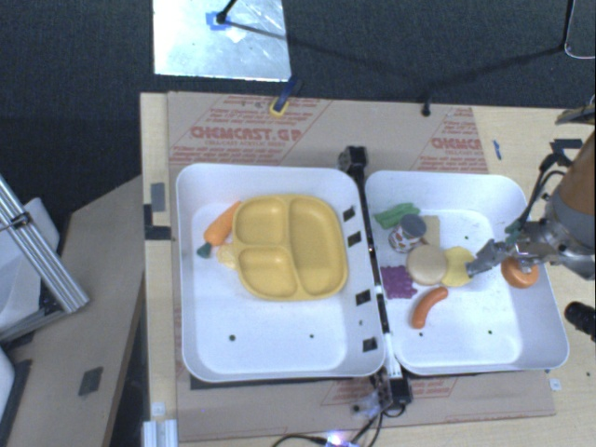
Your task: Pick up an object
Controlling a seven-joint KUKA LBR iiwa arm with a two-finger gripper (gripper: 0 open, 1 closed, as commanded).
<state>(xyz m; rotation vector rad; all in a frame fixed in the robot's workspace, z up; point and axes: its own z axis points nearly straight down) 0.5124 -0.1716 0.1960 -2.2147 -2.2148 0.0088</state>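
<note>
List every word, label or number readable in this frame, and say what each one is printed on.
"CHEMCAST GP" in red, on the brown board under the bins, left of centre.
The same red print on the board's right part, partly cut off by the right bin.
The can in the right bin: label too small to read.

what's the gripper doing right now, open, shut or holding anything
gripper: over the right bin, tips next to the yellow piece; open or shut cannot be told, and nothing is seen between its fingers.
</note>
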